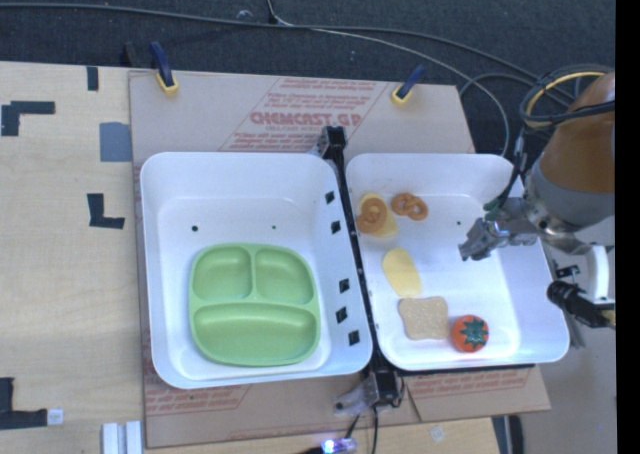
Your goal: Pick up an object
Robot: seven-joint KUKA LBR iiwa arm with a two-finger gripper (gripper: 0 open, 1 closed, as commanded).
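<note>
hovering gripper (478, 243) over right bin (520, 327) | tomato (469, 333), bread (424, 317) near front

You can read red print on the brown cardboard sheet (300, 117) under the bins: "CHEMCAST", followed by what looks like "GP". The smaller red lines around it are too blurred to read.

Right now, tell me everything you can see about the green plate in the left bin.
The green plate is a pale green, plastic-looking tray with rounded corners, split into three compartments: two small ones at the far side and one wide one nearer the camera. It lies flat on the floor of the left bin, toward its near side. Nothing sits in any compartment, and nothing else touches it.
</note>
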